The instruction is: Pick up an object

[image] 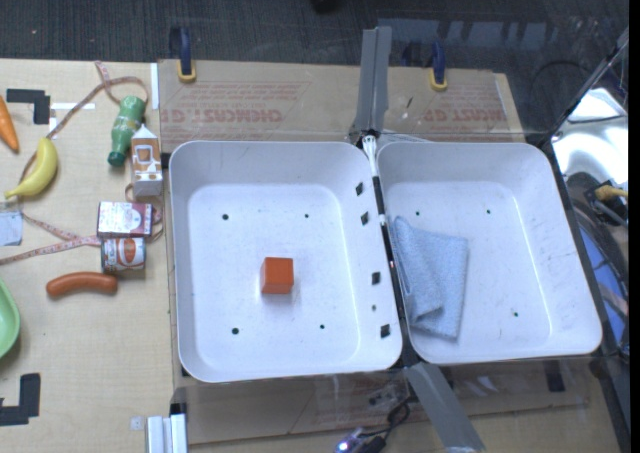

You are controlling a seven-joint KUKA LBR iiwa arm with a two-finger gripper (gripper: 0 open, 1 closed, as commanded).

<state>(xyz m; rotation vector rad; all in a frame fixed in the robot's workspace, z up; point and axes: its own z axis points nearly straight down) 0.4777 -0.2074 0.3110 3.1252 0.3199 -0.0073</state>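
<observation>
Orange block (277,275) is the one loose solid thing in the bins. It lies on the floor of the left bin (200,166), the bin farther from the side where the arm comes in. It sits a little below the middle of that floor, flat on one face, well apart from all four walls and with nothing touching it.

Whether the gripper is open, closed or gripping anything cannot be told from this view.

Starting from the arm's side and working outward, the right bin (545,171) comes first. It holds a grey-blue cloth (432,276), crumpled and folded, lying against the wall that this bin shares with its neighbour. The cloth reaches from about mid-height down toward the near corner. The two bins touch along that middle wall, where small dark clips are set.

Behind both bins lies a cardboard sheet (260,106) with red print, and two blue-handled clamps (182,51) are fixed along its far edge.

Farthest from the arm, beyond the left bin, the wooden bench top (70,341) carries a scatter of toy groceries:
- a green bottle (125,127) lying tilted
- a small carton (146,163) just below it
- a printed box (125,218) touching a can (124,254)
- a sausage (81,285)
- a banana (35,169)
- a carrot (6,123) at the edge
- the rim of a green plate (6,319)

A thin tape (70,111) loops among them.
</observation>
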